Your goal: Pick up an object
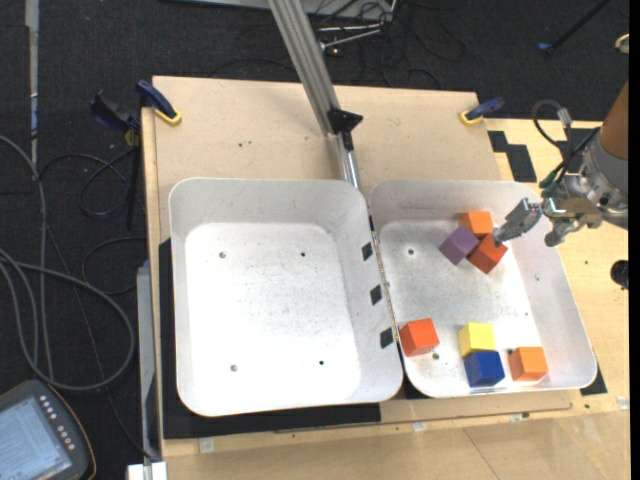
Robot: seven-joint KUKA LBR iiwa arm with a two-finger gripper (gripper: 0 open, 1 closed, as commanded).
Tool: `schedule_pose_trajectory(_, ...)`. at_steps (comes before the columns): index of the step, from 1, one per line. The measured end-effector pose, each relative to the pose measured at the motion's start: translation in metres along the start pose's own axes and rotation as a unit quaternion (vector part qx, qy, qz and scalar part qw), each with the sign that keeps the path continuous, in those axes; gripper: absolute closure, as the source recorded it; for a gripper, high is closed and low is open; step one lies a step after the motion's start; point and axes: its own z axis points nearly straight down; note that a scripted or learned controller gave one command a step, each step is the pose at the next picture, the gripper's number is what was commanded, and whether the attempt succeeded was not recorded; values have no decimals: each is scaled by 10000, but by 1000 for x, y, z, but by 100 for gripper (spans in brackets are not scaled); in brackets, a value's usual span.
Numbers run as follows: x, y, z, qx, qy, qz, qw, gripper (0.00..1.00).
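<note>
Red and close under the fingertips, the block that the move seemed to turn on sat in the upper part of the right bin, touching a purple block on its far side from the claw and an orange block just behind that. The claw came in from the right rim of the bin, tilted down and pointing leftward, so the red block lay just ahead of it and slightly below, with one finger reaching almost to the block's top edge. Its two fingers stood spread apart, with nothing between them; it held no object. Because the three blocks were huddled together, the red one was the nearest and the only one with a free face turned toward the claw, while the purple and orange ones were shielded behind it. By my judgement the coming move called for a short drop and a small push forward, so that the fingers would straddle the red block alone. Farther toward the near edge of the worktop, well away from the claw, sat another orange block, a yellow block touching a blue block, and one more orange block.
</note>
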Motion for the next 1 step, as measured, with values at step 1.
schedule_pose_trajectory(1, 0, 1, -2, -21, -7, -3, 10000, 0)
